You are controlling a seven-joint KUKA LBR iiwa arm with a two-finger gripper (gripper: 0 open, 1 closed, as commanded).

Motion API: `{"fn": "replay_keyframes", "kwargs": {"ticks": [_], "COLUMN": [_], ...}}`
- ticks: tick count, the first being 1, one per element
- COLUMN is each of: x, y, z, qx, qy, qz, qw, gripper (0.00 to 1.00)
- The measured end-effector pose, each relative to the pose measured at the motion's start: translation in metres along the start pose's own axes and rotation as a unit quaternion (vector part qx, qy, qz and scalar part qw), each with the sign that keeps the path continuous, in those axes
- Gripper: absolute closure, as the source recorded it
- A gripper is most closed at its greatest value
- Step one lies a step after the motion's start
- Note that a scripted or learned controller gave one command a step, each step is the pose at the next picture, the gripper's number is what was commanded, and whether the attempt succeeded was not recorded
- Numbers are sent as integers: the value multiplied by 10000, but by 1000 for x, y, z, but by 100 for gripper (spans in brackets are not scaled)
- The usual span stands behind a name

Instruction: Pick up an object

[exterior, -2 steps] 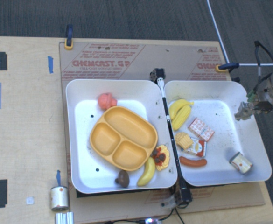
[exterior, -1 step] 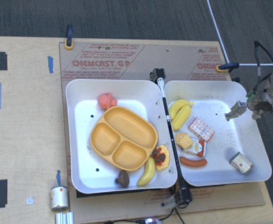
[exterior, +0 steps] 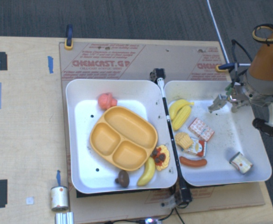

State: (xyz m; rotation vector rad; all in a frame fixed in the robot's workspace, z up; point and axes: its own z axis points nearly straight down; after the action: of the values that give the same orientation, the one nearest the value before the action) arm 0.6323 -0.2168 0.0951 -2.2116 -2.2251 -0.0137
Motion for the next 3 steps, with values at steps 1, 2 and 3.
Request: {"fn": "replay_keyframes", "kwargs": {"ticks": [1,2,3], "x": [51,117,118], "y": [36,35,35], "z": [10,11,11], "qx": [-4,23,24], "qy": [-48,-43,-51], "qz": [17,19,25], "qw": [10000,10000,10000], "gripper": [0,0,0]}}
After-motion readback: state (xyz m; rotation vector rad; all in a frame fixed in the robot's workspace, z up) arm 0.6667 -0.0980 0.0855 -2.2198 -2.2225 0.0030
